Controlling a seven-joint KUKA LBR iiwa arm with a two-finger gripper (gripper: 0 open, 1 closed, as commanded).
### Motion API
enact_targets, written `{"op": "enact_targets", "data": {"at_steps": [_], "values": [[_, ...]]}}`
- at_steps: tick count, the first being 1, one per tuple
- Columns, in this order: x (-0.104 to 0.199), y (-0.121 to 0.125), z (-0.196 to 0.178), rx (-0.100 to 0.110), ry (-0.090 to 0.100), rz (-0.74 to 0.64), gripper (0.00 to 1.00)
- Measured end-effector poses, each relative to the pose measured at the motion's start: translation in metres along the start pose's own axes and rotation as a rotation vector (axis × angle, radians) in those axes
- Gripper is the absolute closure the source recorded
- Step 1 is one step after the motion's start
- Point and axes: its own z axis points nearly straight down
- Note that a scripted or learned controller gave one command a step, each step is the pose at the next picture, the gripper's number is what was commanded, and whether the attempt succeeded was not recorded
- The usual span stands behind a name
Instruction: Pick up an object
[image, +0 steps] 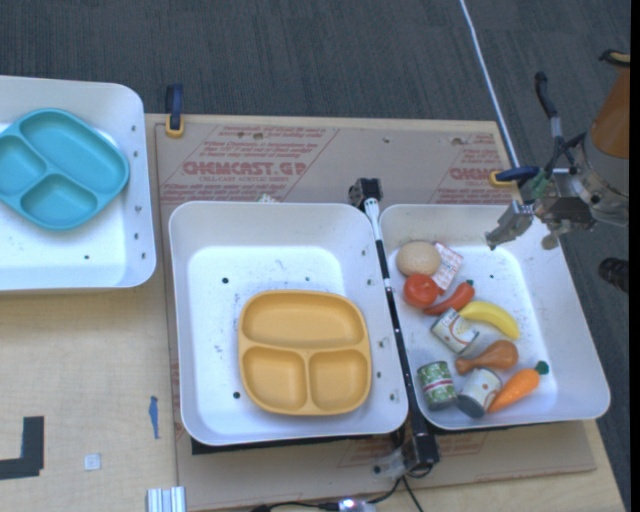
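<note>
Here, nearest the camera, the right bin holds a heap of toy food: a carrot at about five o'clock within it, a small can at seven o'clock with another tin just beside it, a drumstick near the middle, a banana just above that, then a red pepper and a pale egg-shaped piece toward eleven o'clock. To nine o'clock of this bin, the left bin carries a yellow divided plate. Farther off, at the bench's ten o'clock, a blue divided plate rests on a white tray. The gripper hangs at roughly one o'clock of the right bin, over its far right corner, apart from every item. Its fingers look spread some way apart, with nothing between them and nothing touched. By my reading, the pick is at the approach step: no object is chosen or grasped yet. The next move calls for carrying the gripper toward seven o'clock over the heap, settling on a piece with free sides, such as the banana or carrot, and descending with the fingers astride it.
</note>
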Motion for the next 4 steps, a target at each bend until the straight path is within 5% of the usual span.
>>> {"op": "enact_targets", "data": {"at_steps": [1, 2, 3, 4], "values": [[0.022, -0.03, 0.173, -0.002, 0.0, 0.0, 0.0], [0.021, -0.029, 0.163, -0.006, -0.001, 0.002, 1.0], [0.125, -0.069, 0.074, 0.001, 0.001, -0.001, 1.0], [0.06, -0.109, 0.074, 0.002, 0.001, 0.001, 1.0]]}}
